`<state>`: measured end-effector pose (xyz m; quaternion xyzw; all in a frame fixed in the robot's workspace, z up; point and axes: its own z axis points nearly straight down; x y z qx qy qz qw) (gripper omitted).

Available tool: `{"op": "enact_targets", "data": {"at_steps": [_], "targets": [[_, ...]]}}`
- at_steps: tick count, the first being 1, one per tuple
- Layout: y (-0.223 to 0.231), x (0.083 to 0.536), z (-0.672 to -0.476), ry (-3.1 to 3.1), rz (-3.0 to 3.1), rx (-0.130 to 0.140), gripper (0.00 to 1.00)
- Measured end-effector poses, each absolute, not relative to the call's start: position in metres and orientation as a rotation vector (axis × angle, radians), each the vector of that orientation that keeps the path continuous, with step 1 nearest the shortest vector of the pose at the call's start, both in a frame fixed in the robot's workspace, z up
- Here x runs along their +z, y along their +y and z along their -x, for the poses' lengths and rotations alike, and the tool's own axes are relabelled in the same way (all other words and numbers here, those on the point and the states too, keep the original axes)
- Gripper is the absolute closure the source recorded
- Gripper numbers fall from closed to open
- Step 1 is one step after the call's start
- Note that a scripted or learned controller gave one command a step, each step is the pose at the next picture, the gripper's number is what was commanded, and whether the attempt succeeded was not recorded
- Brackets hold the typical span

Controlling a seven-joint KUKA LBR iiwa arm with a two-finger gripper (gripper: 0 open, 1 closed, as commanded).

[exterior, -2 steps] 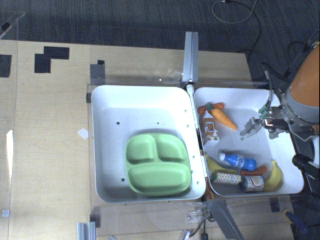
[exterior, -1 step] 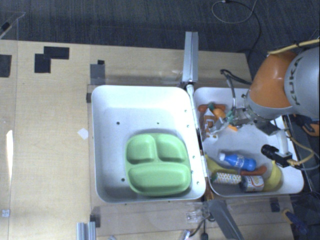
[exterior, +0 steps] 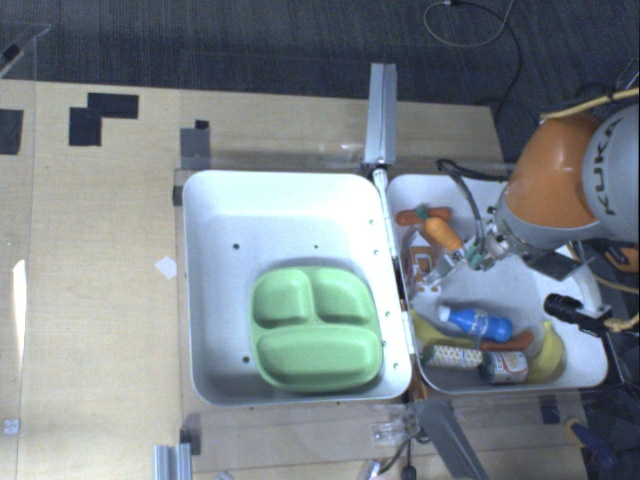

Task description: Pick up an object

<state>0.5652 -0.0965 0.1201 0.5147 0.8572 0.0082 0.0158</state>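
At the near edge of the right bin (exterior: 590, 373) lie one glossy can (exterior: 506, 366), one curved yellow banana (exterior: 546, 353) and one clear blue-labelled plastic bottle (exterior: 478, 322); one smooth green three-compartment tray (exterior: 316, 328) sits in the left bin (exterior: 210, 268). Farther in, the grey arm (exterior: 570, 183) with its orange band reaches from the right and slants down-left, its gripper (exterior: 432, 276) low over the right bin's left side, beside a small red-and-white packet (exterior: 419, 264). Whether the fingers are parted or closed cannot be told, and one orange carrot-shaped toy (exterior: 441, 232) lies just beyond.
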Motion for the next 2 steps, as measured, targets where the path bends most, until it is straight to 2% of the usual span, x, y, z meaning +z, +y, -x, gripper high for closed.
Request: {"op": "enact_targets", "data": {"at_steps": [1,2], "targets": [[-0.095,0.111,-0.648,2.690,-1.539,0.031,0.00],[-0.092,0.126,-0.651,2.690,-1.534,0.043,1.00]]}}
